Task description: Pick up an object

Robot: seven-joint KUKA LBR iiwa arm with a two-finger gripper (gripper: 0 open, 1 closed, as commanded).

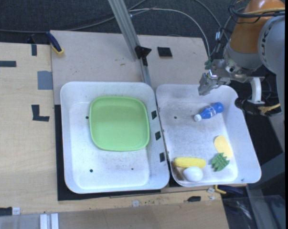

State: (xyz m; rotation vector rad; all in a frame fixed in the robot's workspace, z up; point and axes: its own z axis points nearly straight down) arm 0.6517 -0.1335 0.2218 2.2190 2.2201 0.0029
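Objects for picking all sit in the right bin (239,128). Nearest the front edge, a white egg-like ball (193,174) rests in the front left corner, touching a yellow corn cob (189,162) that lies crosswise just behind it. Beside them to the right is a small green leafy piece (220,162), and just behind that a yellow oblong piece (222,145), close to the bin's right wall. That front cluster is crowded, with walls on two sides.

Farther back, alone on bare bin floor, lies a blue bottle (209,111) with a white cap. Its long axis runs at a slant, cap end toward the front left, blue end toward the back right. It has open room all round, most of it toward the divider between the bins.

Farther still, the gripper (207,86) hangs over the back edge of the right bin, just behind the bottle and a little to its left. I cannot tell from where I stand how wide its tips are set; nothing shows between them. The bottle looks the nearest and easiest target: a short move forward and down, closing across its slanted length.

The left bin (72,128) holds a green square plate (119,123), well apart from the arm.
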